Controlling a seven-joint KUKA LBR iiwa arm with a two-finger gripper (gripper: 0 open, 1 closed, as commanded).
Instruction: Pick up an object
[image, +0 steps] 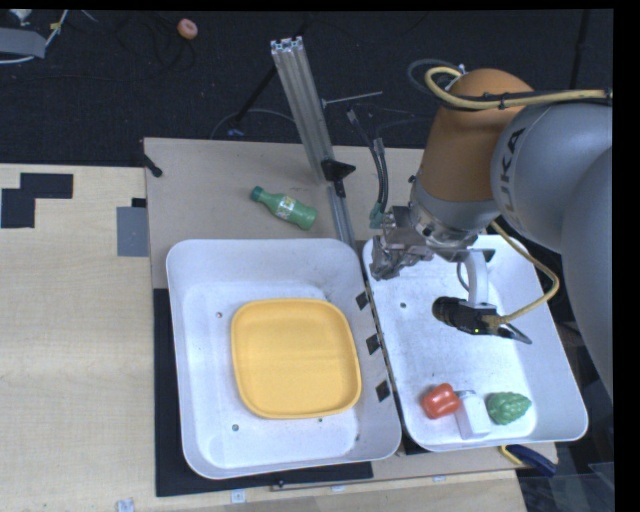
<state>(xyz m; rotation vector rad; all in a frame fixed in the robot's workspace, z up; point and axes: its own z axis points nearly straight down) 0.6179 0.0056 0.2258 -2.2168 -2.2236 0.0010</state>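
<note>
On the table (60, 300), the hand (392, 255) hangs above the right bin (560, 420), probably seeking an object; its opening I cannot tell.

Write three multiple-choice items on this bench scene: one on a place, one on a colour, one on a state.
1. Where does the yellow plate lie?
A. left bin
B. right bin
C. bare bench

2. What colour is the small bottle behind the bins?
A. red
B. green
C. blue

3. How does that bottle rest?
A. upright
B. on its side
C. inside a bin

Answers:
1 A, the plate sits inside the left bin.
2 B, its body is green.
3 B, it lies flat on the bench, outside both bins.
</note>
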